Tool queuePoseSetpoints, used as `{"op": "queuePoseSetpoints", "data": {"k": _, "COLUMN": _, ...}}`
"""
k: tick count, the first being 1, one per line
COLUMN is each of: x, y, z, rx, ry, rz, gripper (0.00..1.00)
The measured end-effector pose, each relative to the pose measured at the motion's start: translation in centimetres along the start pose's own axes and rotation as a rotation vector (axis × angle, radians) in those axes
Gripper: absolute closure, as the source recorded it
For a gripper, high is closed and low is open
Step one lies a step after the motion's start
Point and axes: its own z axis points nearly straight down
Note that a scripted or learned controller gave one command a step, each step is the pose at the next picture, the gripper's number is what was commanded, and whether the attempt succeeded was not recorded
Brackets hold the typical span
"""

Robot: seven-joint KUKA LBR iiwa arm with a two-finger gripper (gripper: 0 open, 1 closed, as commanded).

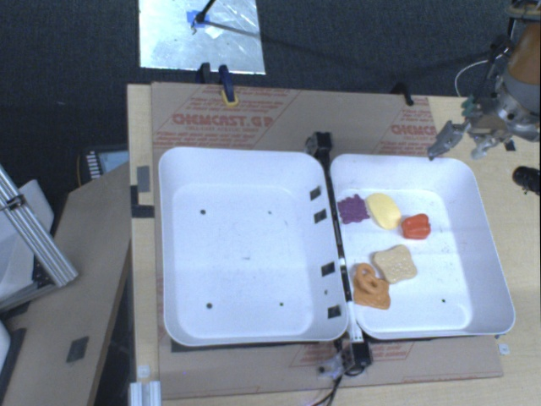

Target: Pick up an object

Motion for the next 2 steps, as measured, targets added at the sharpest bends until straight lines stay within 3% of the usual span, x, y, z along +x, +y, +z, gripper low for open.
{"op": "queuePoseSetpoints", "data": {"k": 2, "x": -1.0, "y": -9.9, "z": 13.1, "rx": 0.009, "ry": 0.003, "rz": 0.003, "gripper": 0.00}}
